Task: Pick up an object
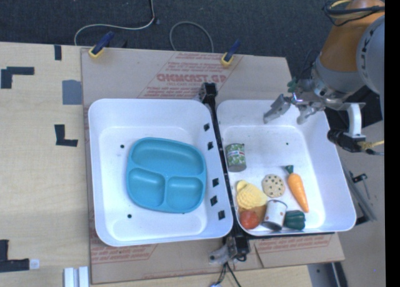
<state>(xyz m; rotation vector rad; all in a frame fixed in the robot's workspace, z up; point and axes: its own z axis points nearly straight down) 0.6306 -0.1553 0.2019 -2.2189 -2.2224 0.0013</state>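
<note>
Pale wood tabletop (pixel 37 173), marked with black tape pieces (pixel 62 135) at 9 o'clock. At centre, flat on it, a printed cardboard sheet (pixel 181 73), clipped at 12 o'clock by two clamps (pixel 100 47). On the cardboard, two white bins touching: left bin (pixel 103 154), right bin (pixel 325 173) toward 3 o'clock.

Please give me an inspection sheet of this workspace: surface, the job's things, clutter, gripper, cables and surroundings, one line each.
Surface: cardboard sheet on a wooden bench, bearing the left bin and right bin.
Job's things: in right bin, green can, cookie, carrot, yellow toy, tomato, white can, green pepper.
Clutter: blue divided plate in left bin.
Gripper: gripper open, above right bin's far rim, holding nothing.
Cables: white cable on dark floor.
Surroundings: two clamps on cardboard's far edge.
</note>
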